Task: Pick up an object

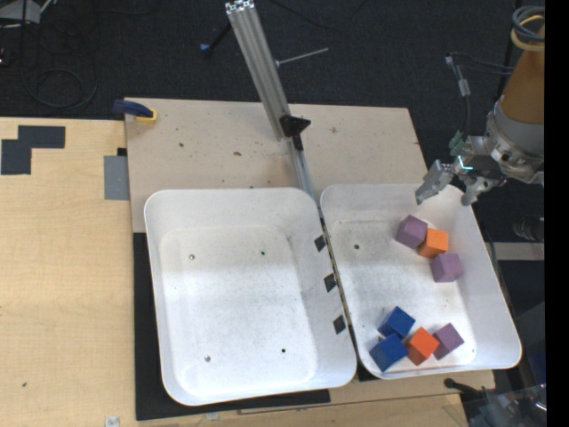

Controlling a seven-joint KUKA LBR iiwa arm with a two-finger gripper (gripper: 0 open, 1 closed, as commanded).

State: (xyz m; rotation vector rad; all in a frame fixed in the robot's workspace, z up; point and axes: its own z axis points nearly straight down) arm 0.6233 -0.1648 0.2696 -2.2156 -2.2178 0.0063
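Nearest the camera, blue, orange and purple cubes point(413, 336) cluster at the right bin's point(498, 310) front. A second group, led by a purple cube point(412, 231), lies just below-left of the gripper point(452, 185), whose spread, released fingers hang empty over the bin's far rim. Arm cropped at right.

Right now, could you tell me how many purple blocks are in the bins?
3, all in the right bin: one purple block near the top, touching an orange block; one just below that; one at the bottom, beside another orange block. None appears hidden.
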